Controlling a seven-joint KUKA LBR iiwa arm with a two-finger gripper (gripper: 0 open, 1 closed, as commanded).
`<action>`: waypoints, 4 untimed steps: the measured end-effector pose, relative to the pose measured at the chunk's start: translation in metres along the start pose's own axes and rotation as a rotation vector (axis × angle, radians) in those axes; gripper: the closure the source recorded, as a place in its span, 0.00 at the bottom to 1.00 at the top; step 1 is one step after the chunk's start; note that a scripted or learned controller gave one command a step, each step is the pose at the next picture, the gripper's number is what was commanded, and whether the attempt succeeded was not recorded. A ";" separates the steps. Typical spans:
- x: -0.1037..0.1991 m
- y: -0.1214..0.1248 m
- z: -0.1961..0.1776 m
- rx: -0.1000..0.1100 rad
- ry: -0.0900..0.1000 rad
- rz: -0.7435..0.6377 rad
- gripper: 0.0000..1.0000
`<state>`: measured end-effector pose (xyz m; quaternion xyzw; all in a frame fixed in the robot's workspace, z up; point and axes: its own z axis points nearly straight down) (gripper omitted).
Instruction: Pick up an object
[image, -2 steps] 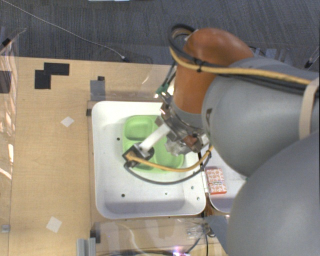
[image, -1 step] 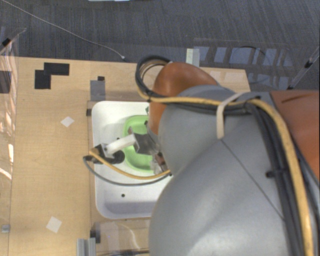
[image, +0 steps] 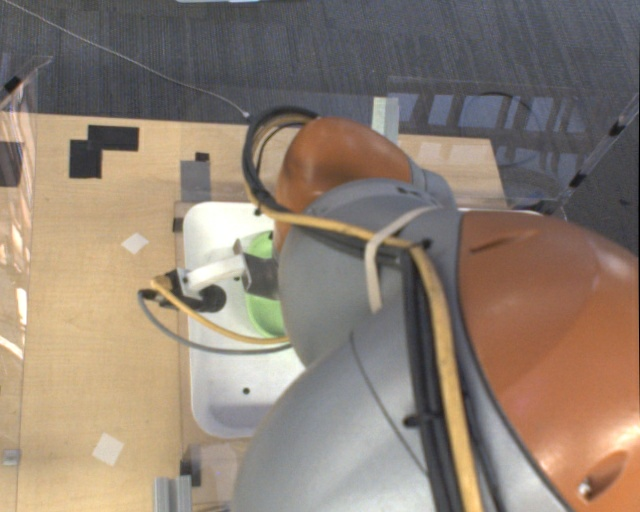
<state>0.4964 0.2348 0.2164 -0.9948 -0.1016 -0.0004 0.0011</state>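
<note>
— Object (image: 262, 305) first: what is it?
— A bright green thing, smooth and glossy, with a rounded lower edge like a bowl or cup. It lies in the white bin (image: 215, 400) at the middle left of the frame, mostly hidden behind the arm (image: 400, 330).
— And the end effector (image: 250, 268)?
— It sits right over the green object, a dark block with a white bar jutting left from it. I cannot tell how it stands, or whether anything is caught in it; the arm covers too much.
— What does the arm look like?
— Bulky, rounded shells of matte grey, with a shiny orange dome above and a large orange swell at the lower right. A tan cable (image: 440, 330) runs along it, tied down with a pale strap, and a black hose loops above the orange dome. A grey and tan cable curls out past the bin's left edge.
— The bin?
— Shallow, smooth white plastic, rounded corners, a small dark dot on its floor.
— The surface around it?
— A light wood-grain counter (image: 90, 330) with black square marks at the upper left and small pale squares scattered on it. Dark ribbed carpet (image: 300, 50) fills the top of the frame.
</note>
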 end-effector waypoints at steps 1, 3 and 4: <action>-0.009 -0.002 -0.040 -0.002 0.001 -0.379 1.00; -0.008 -0.002 -0.153 0.003 0.008 -0.009 1.00; -0.010 -0.002 -0.067 -0.004 -0.004 -0.296 1.00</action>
